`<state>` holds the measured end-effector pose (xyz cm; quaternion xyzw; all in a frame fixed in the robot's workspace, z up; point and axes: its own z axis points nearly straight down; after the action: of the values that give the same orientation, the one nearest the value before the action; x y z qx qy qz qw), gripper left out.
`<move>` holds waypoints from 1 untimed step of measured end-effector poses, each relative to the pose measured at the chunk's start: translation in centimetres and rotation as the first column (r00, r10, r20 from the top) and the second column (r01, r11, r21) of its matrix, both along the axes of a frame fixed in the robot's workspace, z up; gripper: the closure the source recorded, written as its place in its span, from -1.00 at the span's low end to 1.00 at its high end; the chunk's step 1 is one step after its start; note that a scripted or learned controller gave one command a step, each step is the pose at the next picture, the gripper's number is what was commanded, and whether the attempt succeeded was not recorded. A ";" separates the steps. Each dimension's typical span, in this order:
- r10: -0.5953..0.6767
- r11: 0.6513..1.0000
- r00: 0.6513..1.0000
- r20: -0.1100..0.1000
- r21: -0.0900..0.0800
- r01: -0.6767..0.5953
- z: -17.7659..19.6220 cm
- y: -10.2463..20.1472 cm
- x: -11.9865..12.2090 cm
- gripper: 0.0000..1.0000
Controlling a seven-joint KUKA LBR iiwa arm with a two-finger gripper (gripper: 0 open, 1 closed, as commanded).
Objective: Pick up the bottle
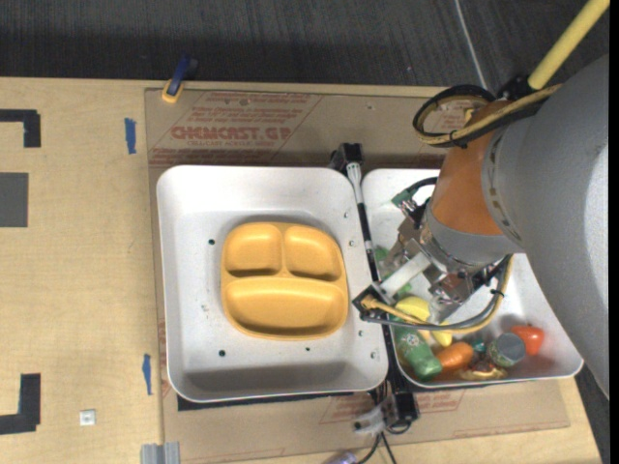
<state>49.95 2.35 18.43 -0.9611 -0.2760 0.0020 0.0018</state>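
the pincer (422,284) is hanging low inside the right-hand shallow white plastic bin (556,351), down among the clutter. the grey arm with the orange band (464,201) is covering it from above, so i cannot tell whether it is released, clenched or grasping anything. just on its near side a small yellow rounded plastic piece (414,308) is lying, touching the tool or close to it. along the bin's near wall a green rounded plastic item with pale markings (420,357) is lying beside an orange piece (455,356), a dull grey round thing (505,349) and a red-orange piece (528,337). i am taking the green item for the bottle, though it is too small to be sure. in the left-hand shallow white bin (184,259) a yellow three-compartment plastic tray (285,278) is sitting alone, well apart from the work.

to my eye the arm is reaching down, with no grasp proven yet. the next move is calling for centring the pincer over the bottle rather than the yellow piece, clamping across its body, then lifting straight up clear of its neighbours.
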 end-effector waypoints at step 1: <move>0.004 1.000 1.000 -0.001 0.001 -0.004 1.0 0.1 0.1 1.00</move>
<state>50.00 2.42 19.41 -0.9605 -0.2781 0.0021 0.0022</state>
